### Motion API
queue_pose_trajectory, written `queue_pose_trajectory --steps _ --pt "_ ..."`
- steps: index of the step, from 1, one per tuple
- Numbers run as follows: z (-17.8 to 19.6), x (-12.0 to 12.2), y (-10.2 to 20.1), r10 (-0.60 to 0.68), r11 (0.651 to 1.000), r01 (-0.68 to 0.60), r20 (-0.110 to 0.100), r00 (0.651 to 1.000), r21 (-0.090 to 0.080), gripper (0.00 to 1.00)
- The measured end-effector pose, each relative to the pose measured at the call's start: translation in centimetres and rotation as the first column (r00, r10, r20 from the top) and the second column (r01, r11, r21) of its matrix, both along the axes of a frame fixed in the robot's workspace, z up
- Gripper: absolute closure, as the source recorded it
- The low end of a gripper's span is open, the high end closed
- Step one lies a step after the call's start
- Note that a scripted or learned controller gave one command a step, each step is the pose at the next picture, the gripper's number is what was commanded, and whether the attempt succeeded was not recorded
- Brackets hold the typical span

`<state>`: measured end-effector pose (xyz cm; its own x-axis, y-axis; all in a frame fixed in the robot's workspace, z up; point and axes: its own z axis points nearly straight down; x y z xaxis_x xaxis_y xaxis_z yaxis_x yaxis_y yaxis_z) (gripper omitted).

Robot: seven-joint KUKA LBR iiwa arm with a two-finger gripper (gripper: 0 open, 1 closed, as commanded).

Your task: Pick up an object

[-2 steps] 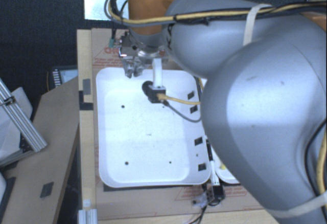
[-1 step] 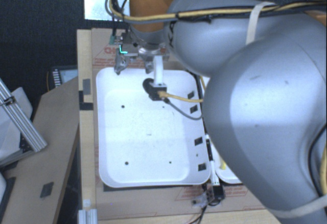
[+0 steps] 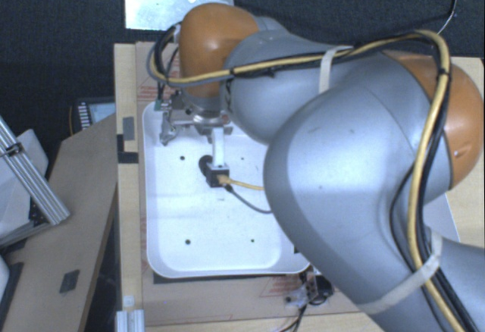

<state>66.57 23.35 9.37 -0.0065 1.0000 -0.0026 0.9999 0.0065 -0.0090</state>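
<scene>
Over the far left corner of the white bin [image 3: 163, 198]: the end effector [image 3: 189, 124] hangs low, close to the bin's floor and just inside its rim, directly below the orange band [image 3: 208, 39] of the wrist.
End effector state: I cannot tell whether it is apart or together. The wrist and its fittings crowd that spot, and I can make out nothing clamped in it.
Arm: the grey arm [image 3: 341, 171] reaches in from the view's right and covers that whole side of the counter [image 3: 129, 194], including the bin's right edge.
Bin: a shallow white tray with rounded corners, lying flat on the counter. Its uncovered floor shows a few small dark dots [image 3: 188, 242], well apart from each other and too small to tell whether they are holes or marks.
Object, place: I cannot tell which object is meant. If one is being reached for, it most likely lies under or just beside the end effector at that far left corner, hidden by the wrist.
Object, look: hidden. Since so little of it can be made out there, it is probably small and low, but that is only a guess.
Step in hand: this looks like the descent of a grasp attempt, at or near grasping height. The lift is not yet done.
Next move: it calls for closing on whatever lies beneath, then rising straight up clear of the rim.
Risk: this close to the bin's wall, the end effector may scrape the rim or close on nothing, so the lift should be checked for an actual hold.
</scene>
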Motion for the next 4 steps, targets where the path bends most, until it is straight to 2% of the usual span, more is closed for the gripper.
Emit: queue_pose_trajectory --steps 1,2,3,4 --pt "17.5 -2.2 0.2 0.002 1.000 -0.002 0.024 1.000 0.009 0.00" --pt "32.1 0.4 0.1 0.001 1.000 -0.001 0.030 1.000 0.009 0.00" --pt "10.8 0.0 0.0 -0.006 1.000 0.006 -0.003 1.000 -0.001 0.00" --pt "-1.7 -0.7 0.0 -0.005 1.000 0.005 0.001 1.000 0.001 0.00"
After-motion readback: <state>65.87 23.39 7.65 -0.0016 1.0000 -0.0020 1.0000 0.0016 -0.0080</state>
